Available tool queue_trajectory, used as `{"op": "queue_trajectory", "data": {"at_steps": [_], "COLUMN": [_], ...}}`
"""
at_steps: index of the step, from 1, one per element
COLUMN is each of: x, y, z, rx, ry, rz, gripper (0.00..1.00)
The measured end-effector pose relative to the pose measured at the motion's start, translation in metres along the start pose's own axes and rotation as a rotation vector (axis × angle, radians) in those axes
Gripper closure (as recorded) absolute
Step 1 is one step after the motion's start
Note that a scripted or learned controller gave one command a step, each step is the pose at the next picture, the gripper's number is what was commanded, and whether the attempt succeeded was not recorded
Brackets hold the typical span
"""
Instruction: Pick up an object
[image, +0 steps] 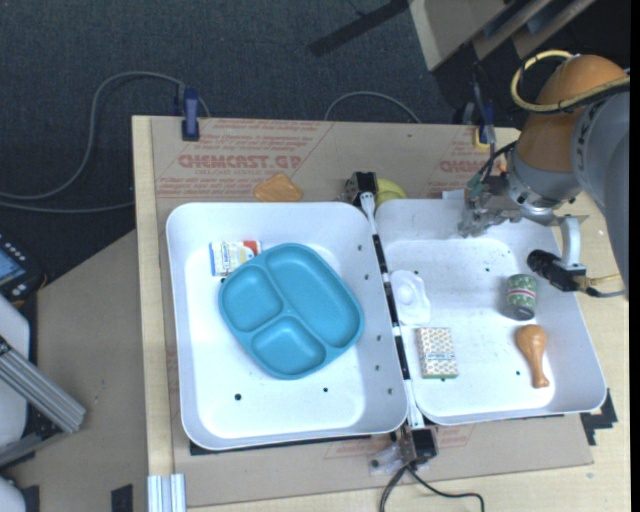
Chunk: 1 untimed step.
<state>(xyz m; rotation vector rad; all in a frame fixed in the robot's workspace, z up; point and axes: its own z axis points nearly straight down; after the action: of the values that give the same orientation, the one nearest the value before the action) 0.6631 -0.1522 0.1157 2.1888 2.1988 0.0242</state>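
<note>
My gripper (484, 212) hangs over the far edge of the right bin (500, 400), at the end of the grey arm with its orange band. Nothing shows between its fingers. In the right bin lie a small green-labelled can (519, 296), a tan drumstick-shaped toy (534, 352), a patterned little box (437, 352) and a white plastic piece (408, 293). The can is a little in front of and to the right of the gripper. In the left bin (200, 400) rests a blue divided plate (290, 309) with a small white carton (232, 255) at its far-left edge.
A black clip divider (385, 290) runs between the two bins. Behind the bins on the cardboard base sit an orange object (279, 188) and a yellow-green object (387, 191). Cables trail over the dark floor at the back.
</note>
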Motion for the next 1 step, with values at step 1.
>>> {"op": "queue_trajectory", "data": {"at_steps": [1], "x": [0.0002], "y": [-0.0008], "z": [0.0016], "rx": [0.003], "ry": [0.0], "rz": [0.0], "gripper": [0.0]}}
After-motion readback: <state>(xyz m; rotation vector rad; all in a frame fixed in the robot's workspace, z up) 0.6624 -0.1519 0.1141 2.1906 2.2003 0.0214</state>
